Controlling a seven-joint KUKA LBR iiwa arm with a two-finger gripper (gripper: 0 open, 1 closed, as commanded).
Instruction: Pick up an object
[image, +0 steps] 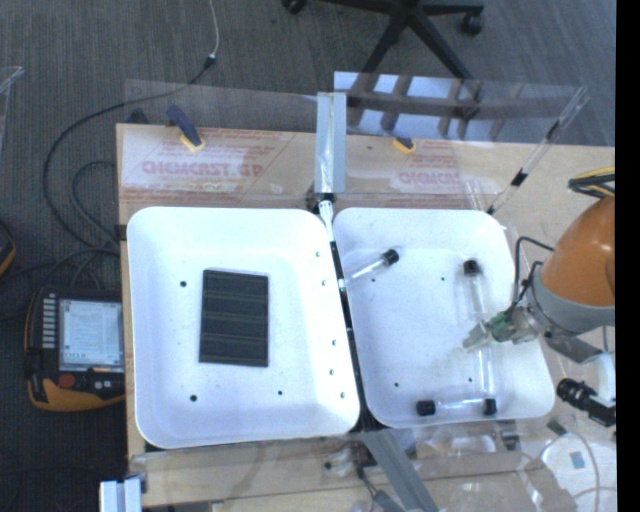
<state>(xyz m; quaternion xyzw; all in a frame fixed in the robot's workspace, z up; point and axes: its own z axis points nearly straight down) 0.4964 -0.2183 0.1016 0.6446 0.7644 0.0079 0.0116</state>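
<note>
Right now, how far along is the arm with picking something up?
Nothing looks picked yet. The two-finger gripper is low at the right white bin's right side, by a clear black-capped tube. The lift remains. The black ridged rectangular pad lies in the left bin.

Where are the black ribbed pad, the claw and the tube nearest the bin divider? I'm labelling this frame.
black ribbed pad (235, 317), camera view, centre of its ribbed face.
claw (482, 335), camera view, at its fingertips.
tube nearest the divider (372, 265), camera view, mid clear body.

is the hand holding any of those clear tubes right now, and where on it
Cannot be told. The hand sits over a clear tube in the right bin, but the contact is too small and blurred to judge.
</note>
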